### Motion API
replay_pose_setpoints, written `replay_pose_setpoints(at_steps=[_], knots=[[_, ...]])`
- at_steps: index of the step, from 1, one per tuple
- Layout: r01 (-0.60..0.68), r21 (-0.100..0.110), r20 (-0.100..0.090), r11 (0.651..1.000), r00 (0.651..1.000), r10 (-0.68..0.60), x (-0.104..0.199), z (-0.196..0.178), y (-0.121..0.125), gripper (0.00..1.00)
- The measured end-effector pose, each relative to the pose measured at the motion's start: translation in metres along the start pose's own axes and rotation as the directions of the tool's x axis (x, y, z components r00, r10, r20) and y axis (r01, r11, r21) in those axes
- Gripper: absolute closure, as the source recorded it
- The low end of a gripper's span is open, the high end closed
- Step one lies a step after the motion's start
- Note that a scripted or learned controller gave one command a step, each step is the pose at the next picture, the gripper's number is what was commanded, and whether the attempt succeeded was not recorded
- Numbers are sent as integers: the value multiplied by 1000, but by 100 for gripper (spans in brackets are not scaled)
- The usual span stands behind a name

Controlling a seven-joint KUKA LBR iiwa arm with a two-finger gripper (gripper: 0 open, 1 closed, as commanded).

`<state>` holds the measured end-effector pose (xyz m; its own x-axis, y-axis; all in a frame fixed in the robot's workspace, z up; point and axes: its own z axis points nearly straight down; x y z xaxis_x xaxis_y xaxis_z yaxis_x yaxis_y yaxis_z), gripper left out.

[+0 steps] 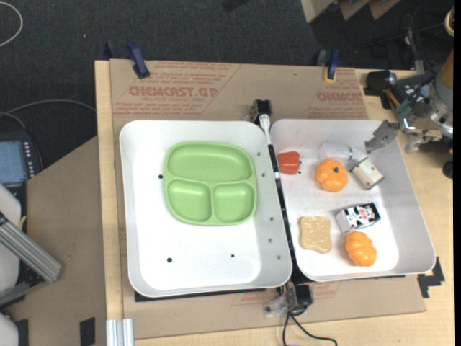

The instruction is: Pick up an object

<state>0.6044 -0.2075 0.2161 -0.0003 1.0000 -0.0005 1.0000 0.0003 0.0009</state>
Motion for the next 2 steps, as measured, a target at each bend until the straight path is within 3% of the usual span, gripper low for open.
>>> replay_pose_setpoints(at_steps=[1,2], knots=[[0,-18,3,1000,1000,0,26,112,57,0],[5,0,-2,1000,1000,-5,94,131,63,0]])
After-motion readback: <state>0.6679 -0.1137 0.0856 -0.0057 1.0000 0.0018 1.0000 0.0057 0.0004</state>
